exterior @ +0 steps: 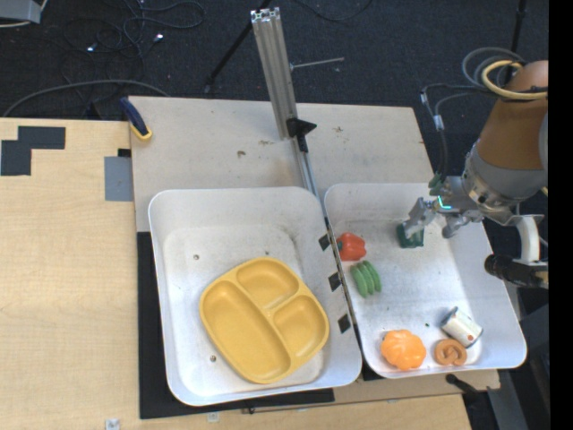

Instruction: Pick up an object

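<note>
Gripper (pixel 414 229) low over the upper part of the right bin (pixel 501 352), at the end of the grey arm (pixel 510 155) reaching in from the right edge. Fingers angled down and left, ending in a dark green-grey tip just above or on the bin floor; spread or pressed together, cannot tell from this angle, and no object clearly between them. A small teal light on the wrist just behind the fingers. Orange band of the arm higher up, near the top right corner, ringed by a looped pale cable.

Down and left of the gripper, near but apart: red toy pepper (pixel 351 245), close to the bin's left wall. Just below it, almost touching, green toy vegetable (pixel 366 279), ribbed and lying at a slant. Well apart, along the near edge of the same bin: orange round fruit (pixel 403 348), then a small brown ring-shaped pastry (pixel 451 353) just beside it on the right, then a white cylinder with a red end (pixel 463 327) lying on its side just above the pastry.

In the left bin (pixel 170 231), yellow divided tray (pixel 263 317) with three compartments, turned at a slant, nothing in it. Between and behind the bins, upright aluminium post (pixel 276 70) on the pale bench (pixel 215 141).
</note>
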Controlling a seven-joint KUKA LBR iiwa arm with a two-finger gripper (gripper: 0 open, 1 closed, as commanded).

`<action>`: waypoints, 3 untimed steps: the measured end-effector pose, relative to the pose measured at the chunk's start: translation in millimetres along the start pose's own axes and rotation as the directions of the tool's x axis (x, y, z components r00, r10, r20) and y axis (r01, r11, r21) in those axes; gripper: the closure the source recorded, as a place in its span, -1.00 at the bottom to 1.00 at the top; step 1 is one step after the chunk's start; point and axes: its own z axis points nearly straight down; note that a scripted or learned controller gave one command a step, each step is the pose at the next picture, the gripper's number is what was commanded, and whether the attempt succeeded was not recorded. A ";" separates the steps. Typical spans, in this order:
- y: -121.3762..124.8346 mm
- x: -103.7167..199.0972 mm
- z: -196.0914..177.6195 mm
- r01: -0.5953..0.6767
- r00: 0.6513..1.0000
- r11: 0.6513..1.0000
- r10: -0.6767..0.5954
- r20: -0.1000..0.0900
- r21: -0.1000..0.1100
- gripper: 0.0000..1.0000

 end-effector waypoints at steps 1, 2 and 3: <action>0.5 0.0 -1.0 0.000 1.000 1.000 0.000 0.000 -0.002 -1.00; -6.6 6.2 46.4 0.001 1.000 1.000 -0.001 -0.002 0.005 -1.00; -11.3 7.2 90.7 0.000 1.000 1.000 0.000 -0.002 0.005 -1.00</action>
